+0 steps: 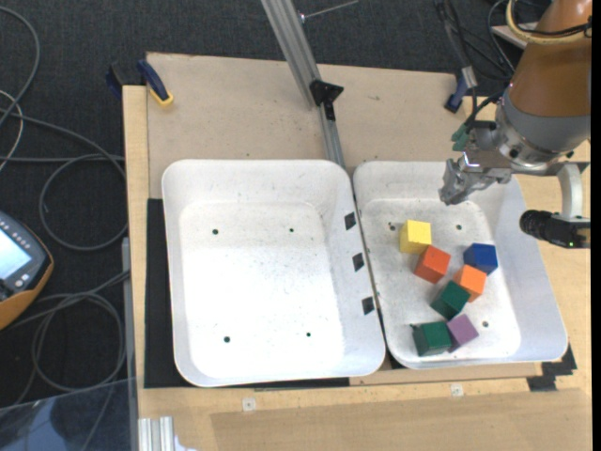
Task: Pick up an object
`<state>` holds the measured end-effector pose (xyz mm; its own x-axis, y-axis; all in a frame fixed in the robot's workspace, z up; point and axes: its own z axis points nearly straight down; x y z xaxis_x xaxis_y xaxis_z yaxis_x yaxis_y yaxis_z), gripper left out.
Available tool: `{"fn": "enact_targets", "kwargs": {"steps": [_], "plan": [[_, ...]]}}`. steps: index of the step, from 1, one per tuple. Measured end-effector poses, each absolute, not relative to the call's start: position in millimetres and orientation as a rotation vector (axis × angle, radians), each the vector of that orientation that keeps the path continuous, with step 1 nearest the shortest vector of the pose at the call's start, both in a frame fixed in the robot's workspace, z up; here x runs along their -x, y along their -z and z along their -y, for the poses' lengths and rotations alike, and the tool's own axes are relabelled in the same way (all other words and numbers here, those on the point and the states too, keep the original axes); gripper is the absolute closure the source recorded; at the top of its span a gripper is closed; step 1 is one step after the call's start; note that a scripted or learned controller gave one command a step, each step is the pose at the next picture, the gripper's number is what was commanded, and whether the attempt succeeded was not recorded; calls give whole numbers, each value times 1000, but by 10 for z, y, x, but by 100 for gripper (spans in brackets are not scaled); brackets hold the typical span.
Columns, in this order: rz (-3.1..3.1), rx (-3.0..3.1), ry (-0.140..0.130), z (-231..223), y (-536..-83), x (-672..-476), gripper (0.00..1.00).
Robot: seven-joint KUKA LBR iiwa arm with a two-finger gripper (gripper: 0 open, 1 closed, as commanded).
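Note:
The right bin [526, 336] holds several small blocks: a yellow cube [415, 236], an orange block [433, 263], a blue cube [480, 256], a smaller orange block [472, 279], two dark green blocks [450, 299] [432, 337] and a purple block [462, 330]. My gripper [454, 192] hangs over the far part of this bin, up and to the right of the yellow cube. Nothing shows between its tips.
The left bin [188, 195] lies beside the right one, a slanted metal pole [299, 50] rising behind their shared edge. Blue clamps [155, 81] [460, 92] hold the board's far corners. A black fitting [549, 225] juts in at the right of the bin.

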<state>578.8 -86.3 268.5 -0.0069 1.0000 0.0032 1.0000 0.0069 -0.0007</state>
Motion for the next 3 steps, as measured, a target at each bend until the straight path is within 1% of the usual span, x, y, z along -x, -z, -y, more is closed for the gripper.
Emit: {"fn": "enact_targets", "kwargs": {"steps": [1, 2, 3], "plan": [[2227, 2213, 2, 382, -2682, -5733, 100], [2227, 2211, 1, -215, -2671, -5532, 100], [2225, 2211, -1, -727, -2634, -5272, 100]]}}
